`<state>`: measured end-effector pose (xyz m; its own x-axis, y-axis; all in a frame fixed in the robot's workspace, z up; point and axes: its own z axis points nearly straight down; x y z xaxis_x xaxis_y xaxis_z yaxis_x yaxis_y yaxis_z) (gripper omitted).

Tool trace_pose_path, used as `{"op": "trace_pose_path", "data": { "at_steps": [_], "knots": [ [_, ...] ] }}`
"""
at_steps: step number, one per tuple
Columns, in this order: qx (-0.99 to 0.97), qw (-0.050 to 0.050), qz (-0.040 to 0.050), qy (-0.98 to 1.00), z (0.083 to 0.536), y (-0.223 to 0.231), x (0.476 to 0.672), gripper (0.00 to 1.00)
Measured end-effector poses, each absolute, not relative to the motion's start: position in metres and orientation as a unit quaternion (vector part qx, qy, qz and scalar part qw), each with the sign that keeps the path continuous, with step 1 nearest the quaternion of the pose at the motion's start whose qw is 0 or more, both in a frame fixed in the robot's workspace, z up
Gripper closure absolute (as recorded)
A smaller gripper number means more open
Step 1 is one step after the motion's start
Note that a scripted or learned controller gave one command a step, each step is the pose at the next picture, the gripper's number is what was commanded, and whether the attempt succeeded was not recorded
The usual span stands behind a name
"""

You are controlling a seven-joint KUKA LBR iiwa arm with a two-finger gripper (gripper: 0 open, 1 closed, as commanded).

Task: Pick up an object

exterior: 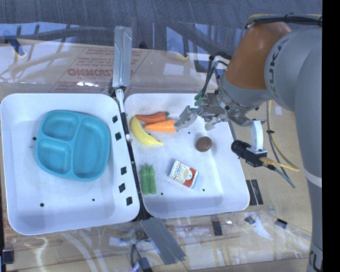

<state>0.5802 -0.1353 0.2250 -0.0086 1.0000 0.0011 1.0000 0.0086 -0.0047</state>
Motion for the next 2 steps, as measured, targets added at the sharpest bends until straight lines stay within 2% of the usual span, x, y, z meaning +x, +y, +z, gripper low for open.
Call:
{"op": "trace_pose_path", "data": {
  "at_steps": [1, 2],
  "knots": [
    [-0.696, 0.003, 0.0027, -0.718, 0.099, -0.128, 0.655, 0.00],
    [-0.652, 0.002, 0.0012, -0.758, 0.091, -0.107, 0.609, 0.00]
  ]
}}
